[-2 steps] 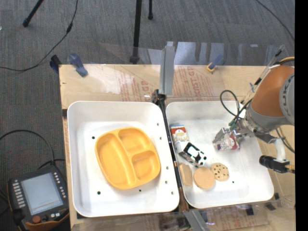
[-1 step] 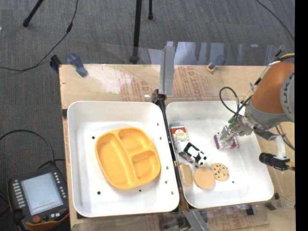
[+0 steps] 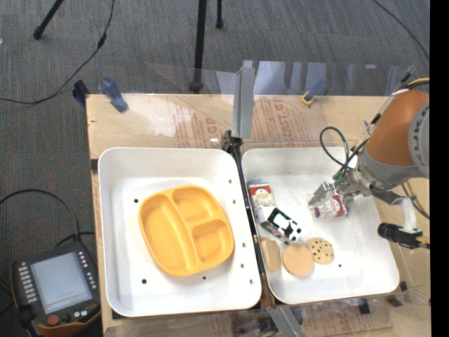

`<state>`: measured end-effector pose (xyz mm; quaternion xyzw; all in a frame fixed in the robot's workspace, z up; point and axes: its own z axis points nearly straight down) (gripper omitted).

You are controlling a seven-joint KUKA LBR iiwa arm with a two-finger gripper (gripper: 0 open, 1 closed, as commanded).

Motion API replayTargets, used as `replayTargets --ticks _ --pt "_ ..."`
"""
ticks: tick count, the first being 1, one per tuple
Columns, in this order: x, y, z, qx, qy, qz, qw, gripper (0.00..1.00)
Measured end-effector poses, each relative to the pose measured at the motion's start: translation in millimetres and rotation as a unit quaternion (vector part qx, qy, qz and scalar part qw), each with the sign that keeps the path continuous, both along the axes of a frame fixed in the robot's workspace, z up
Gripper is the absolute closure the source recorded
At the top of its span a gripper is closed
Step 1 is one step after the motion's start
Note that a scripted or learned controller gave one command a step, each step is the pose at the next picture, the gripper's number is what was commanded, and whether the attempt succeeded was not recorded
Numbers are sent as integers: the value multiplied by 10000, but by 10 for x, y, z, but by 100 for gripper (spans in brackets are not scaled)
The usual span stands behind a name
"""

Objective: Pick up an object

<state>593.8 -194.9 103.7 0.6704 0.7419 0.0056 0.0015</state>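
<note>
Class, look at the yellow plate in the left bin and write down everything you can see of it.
The yellow plate is a rounded-square dish with three compartments: one long one along its left side and two smaller ones on the right. It looks like smooth, glossy plastic. It lies flat and right way up near the middle of the left bin, turned at a slant to the bin's walls. Nothing lies in it, and only the bin floor touches it.

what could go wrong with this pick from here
1. The end effector sits at the edge of the small red-and-white packet, so an off-centre grip may slip.
2. The black cable loop hangs above the right white bin and might snag.
3. The round chocolate-chip cookie lies nearby and could be knocked.
</note>
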Motion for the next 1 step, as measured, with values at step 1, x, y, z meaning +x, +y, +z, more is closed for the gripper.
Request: replayTargets --ticks 1 --pt "4 1 91 6 -1 5 10000 100"
